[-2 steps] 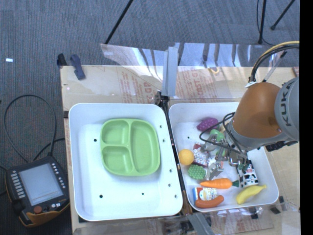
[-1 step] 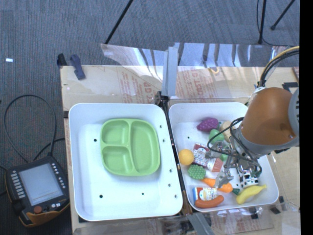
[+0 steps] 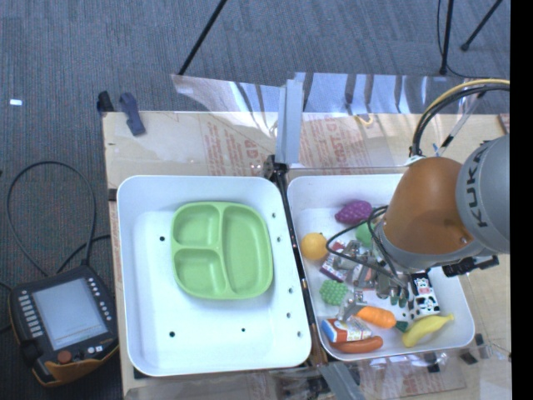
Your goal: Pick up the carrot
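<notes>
Several toys crowd carrot point(image 3: 376, 316); tool point(image 3: 356, 300) apparently just left, touching.

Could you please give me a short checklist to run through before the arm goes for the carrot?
1. Carrot in view, lying in the right bin: ok.
2. End effector above the carrot's left end: ok.
3. Finger opening: cannot tell.
4. Carrot between the fingers: cannot tell.
5. Room around the carrot: not ok; the green bumpy toy, the hot dog and the banana lie close.
6. Green plate in the left bin, out of the way: ok.
</notes>
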